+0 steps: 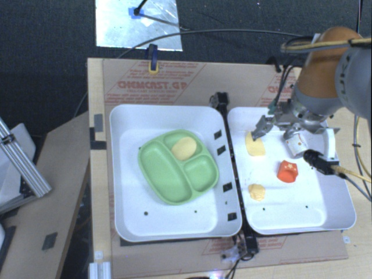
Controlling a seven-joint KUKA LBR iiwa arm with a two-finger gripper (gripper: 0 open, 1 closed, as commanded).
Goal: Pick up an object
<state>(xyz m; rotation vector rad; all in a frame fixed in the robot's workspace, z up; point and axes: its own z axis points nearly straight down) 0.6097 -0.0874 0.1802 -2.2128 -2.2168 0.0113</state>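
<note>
The end effector (275, 128) hangs over the right bin (325, 214), its two fingers spread apart with nothing between them; its wrist and the arm's upper part run off the right edge. One fingertip sits just above the pale yellow block (255, 145), near the bin's left wall. A red piece (287, 171) and a small yellow lump (256, 191) lie apart, with bare floor toward the near rim. In the left bin (133, 214), a green divided tray (174, 167) holds a yellow item (185, 148).
</note>
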